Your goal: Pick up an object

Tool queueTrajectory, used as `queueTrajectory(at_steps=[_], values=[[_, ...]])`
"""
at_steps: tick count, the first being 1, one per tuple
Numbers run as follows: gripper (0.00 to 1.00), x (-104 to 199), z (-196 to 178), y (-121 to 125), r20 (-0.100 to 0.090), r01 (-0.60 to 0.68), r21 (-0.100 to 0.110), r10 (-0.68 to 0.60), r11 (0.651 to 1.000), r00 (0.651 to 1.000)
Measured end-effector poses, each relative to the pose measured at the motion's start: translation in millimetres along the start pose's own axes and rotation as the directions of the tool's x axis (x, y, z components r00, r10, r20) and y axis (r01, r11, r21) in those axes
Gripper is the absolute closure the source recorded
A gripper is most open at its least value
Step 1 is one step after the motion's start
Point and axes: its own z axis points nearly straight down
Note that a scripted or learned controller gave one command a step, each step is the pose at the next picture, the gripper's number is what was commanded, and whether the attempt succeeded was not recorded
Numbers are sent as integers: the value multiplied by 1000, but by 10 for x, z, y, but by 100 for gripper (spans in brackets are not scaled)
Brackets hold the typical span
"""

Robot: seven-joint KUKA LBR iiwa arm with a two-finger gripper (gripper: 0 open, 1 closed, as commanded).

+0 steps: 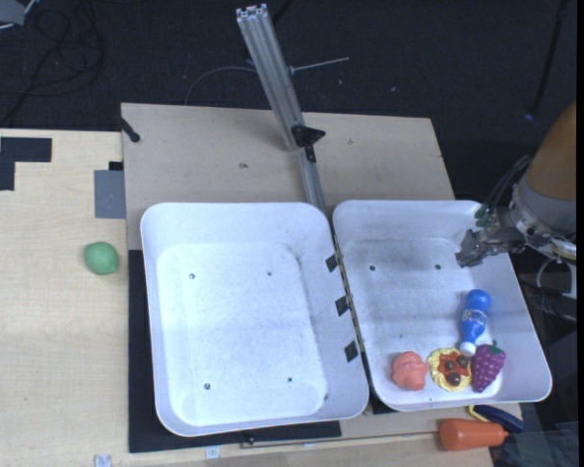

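Note:
In the right bin (399,261), several small objects lie near the front right corner. A blue and white bottle (473,317) lies toward the right wall. Below it sit a purple bunch of grapes (488,366), a yellow round toy with red spots (450,369) and a pink lump (408,370). My gripper (470,249) hangs over the bin's far right side, above and behind the bottle, with nothing seen between its fingers. The arm comes in from the right edge.
The left bin (234,309) sits beside the right one. A green ball (102,258) rests on the wooden bench to the left. An orange carrot-like toy (470,434) lies outside the right bin's front edge. A metal rail (277,76) slants up behind the bins.

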Motion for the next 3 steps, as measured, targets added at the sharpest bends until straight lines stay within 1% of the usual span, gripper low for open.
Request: queueTrajectory(at_steps=[2, 3], values=[[100, -20, -1244, -10, 0, 0, 0, 0, 1000, 1000], [100, 525, -1234, -126, -2, 4, 4, -4, 1000, 1000]])
